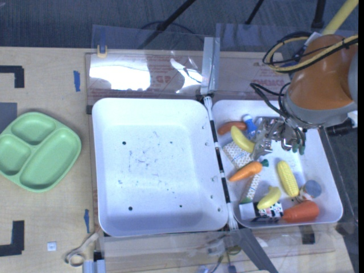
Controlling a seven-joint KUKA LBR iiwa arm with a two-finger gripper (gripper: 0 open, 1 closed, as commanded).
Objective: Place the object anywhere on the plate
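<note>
Gripper [266, 144] low in right bin [333, 181] among toy food; green plate [37, 151] far left

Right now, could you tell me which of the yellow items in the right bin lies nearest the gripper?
The banana, beside the gripper in the bin's upper part. The corn cob lies farther toward the right, and the other yellow piece sits near the bottom edge.

Arm [318, 81] in from right, end effector [267, 144] pointing down-left.

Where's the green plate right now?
The green plate sits on the wooden bench at the camera view's far left, just outside the left white bin, well away from the gripper over the right bin.
</note>
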